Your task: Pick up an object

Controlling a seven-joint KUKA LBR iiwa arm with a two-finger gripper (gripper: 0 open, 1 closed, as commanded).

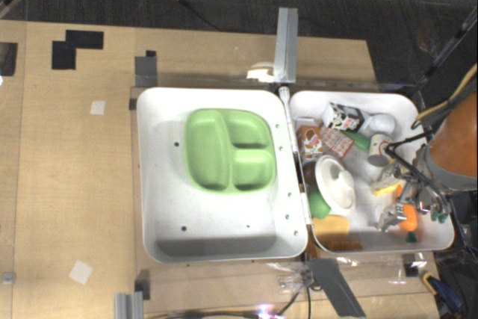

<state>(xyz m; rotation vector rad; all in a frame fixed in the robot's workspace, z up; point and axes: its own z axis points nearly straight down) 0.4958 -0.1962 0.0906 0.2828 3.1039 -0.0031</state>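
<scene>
The task names no particular object, so any item in the right bin (429, 241) could be the target. That bin is crowded: a white cup-like piece (334, 183) sits near its middle, a printed packet (323, 140) lies toward the divider, a black-and-white carton (342, 116) rests near the far wall, a pale round piece (381, 123) sits beside it, a yellow block (331, 225) lies at the near wall, and a small orange piece (408, 218) lies in the near right corner. The left bin (160, 235) holds a green divided tray (228, 149) lying flat near its centre, well apart from everything else.

As a judgement, the pick is under way but not done: nothing can be seen lifted clear of the bin floor, and every item appears to rest where it lies. The grasp and the lift are both left.

The gripper (399, 194) is down inside the right bin's right half, amid cables and metal parts, near the orange piece and a yellow sliver (382, 190). Its claw is too tangled with clutter to read: I cannot tell how wide it stands, or whether it has anything between its tips
</scene>
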